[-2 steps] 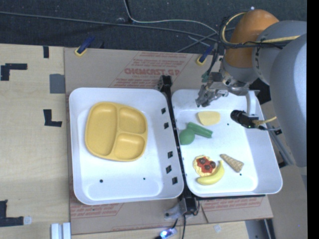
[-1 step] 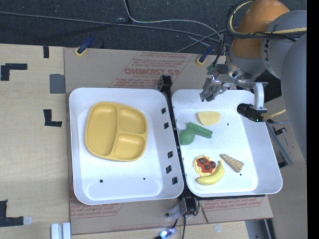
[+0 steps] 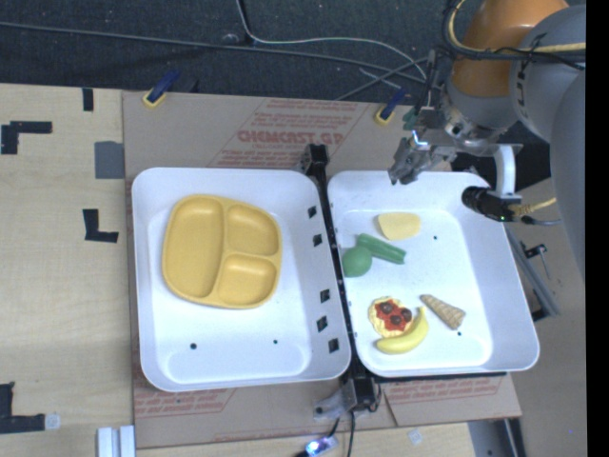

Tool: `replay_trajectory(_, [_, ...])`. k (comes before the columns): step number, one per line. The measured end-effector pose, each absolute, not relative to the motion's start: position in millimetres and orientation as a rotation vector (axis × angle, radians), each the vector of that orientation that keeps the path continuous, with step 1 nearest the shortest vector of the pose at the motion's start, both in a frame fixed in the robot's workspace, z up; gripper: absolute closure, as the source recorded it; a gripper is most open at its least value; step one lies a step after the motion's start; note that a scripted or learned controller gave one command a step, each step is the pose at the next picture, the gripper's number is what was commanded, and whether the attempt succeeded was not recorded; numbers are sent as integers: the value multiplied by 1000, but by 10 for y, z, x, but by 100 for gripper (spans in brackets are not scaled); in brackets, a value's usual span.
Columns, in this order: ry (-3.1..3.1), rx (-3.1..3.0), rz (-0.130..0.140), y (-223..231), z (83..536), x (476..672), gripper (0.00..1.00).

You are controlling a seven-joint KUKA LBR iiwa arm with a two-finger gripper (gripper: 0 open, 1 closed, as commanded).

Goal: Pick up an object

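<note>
Nothing is picked up yet. My gripper (image 3: 407, 171) hovers over the right bin's (image 3: 476, 350) far edge; whether it is apart or together, I cannot tell. The nearest object, a yellow slice (image 3: 398, 225), lies just below.

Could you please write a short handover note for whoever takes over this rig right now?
Gripper: above the far edge of the right bin, with nothing visibly held.
Right bin contents: pale yellow wedge nearest the gripper; green piece beside the divider; small pizza and banana touching each other near the front; cone to their right.
Left bin: a yellow divided plate.
Done: nothing picked yet.
Left: descend on one object, probably the yellow wedge, grasp and lift.
</note>
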State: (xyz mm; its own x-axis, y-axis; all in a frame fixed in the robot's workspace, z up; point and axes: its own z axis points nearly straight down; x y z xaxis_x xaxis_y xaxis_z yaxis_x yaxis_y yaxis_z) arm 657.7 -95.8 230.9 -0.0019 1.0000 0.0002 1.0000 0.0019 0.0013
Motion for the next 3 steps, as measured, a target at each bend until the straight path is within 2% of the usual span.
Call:
replay_trajectory(2, [2229,2217,-3,96,2131,6449,100])
replay_trajectory(3, [2230,2214,1,684,2234,6526,100])
